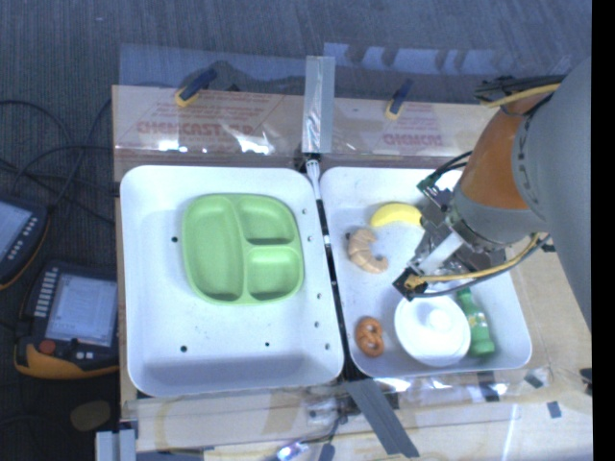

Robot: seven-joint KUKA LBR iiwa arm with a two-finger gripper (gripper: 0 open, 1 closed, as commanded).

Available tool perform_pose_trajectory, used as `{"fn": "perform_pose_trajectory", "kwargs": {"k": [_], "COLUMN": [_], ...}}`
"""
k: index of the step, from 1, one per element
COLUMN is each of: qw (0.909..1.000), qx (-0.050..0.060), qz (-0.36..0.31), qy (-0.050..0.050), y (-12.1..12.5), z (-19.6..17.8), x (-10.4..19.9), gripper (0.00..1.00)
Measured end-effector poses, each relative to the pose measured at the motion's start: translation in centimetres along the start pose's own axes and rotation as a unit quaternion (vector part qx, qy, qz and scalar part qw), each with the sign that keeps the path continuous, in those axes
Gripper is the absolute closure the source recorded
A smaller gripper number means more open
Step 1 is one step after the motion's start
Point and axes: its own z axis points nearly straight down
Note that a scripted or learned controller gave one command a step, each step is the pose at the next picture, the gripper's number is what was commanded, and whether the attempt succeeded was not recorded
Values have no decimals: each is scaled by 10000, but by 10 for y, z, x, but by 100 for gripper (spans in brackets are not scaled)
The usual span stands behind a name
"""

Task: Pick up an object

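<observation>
Grey carpet floor (pixel 192 8), black cables (pixel 38 161) at left, handheld control pendant (pixel 67 315), wooden bench (pixel 144 104)

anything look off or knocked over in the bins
Nothing stands out. The green divided plate lies flat in the left bin. In the right bin, the banana, croissant, pretzel, white bowl and green bottle lie loose, unspilled.

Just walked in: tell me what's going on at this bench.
A robot arm reaches in over the right bin, its gripper low above a white bowl. Nearby lie a banana, a croissant, a pretzel and a green bottle. A green divided plate sits in the left bin.
</observation>
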Motion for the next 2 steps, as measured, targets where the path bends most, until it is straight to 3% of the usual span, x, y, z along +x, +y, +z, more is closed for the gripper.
{"fn": "perform_pose_trajectory", "kwargs": {"k": [1, 2], "qw": [9999, 9918], "qx": [-20, -29], "qz": [140, 1276], "qy": [17, 22], "y": [32, 12], "z": [61, -4], "x": [2, 47], "gripper": [100, 100]}}
